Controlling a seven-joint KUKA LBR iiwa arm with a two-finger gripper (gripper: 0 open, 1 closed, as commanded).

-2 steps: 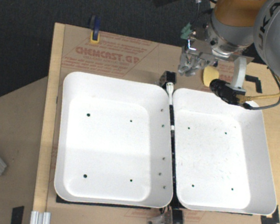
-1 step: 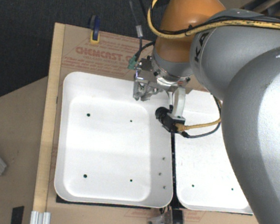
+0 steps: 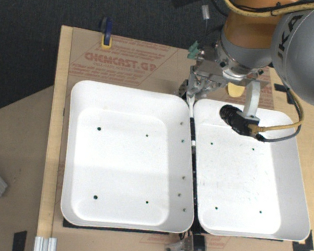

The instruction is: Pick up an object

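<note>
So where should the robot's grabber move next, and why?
Probably lift straight up a little. The grey two-finger gripper sits low at the far rims where the left shallow white bin and the right white bin meet, so sliding sideways might bump them.

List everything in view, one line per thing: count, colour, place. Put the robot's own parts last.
Shallow white plastic bins: two, white, side by side on the bench.
Brown cardboard sheet with red lettering: one, under the bins.
Blue-and-yellow clamp: one, far edge of the cardboard.
Small yellowish object: one, beyond the right bin's far rim; identity unclear.
Grey arm with orange band: one, upper right.
Two-finger gripper: one, at the bins' far junction.
</note>
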